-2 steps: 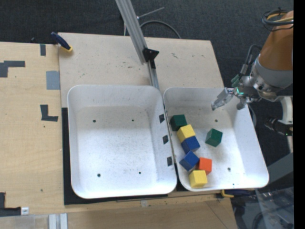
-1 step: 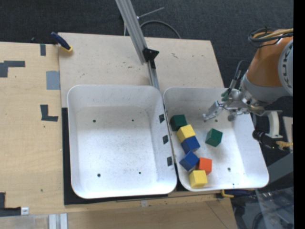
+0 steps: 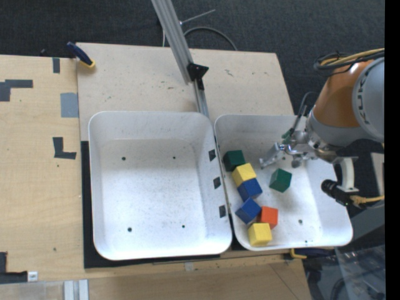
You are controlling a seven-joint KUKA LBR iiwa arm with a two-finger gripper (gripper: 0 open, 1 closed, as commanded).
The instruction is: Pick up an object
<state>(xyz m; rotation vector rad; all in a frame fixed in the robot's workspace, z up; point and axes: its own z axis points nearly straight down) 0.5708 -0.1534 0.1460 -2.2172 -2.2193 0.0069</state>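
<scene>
Right white plastic bin (image 3: 325,230): yellow cube (image 3: 260,234) at 6 o'clock, then small orange cube (image 3: 269,215) and blue cubes clustered up the left wall. Lone green cube (image 3: 280,180) at centre, easiest target. Metal two-finger gripper (image 3: 272,160) hovers just at its 11 o'clock, grasping nothing; jaw state: cannot tell.

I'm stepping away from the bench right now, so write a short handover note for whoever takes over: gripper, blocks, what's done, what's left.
Gripper: low in the right bin, beside the loose green block; no block seen between its fingers.
Blocks, all in the right bin: dark green block, yellow, two blue, orange, second yellow clustered near the left wall.
Done: nothing lifted yet.
Left: grasp and lift one block; the loose green one looks nearest.
</scene>
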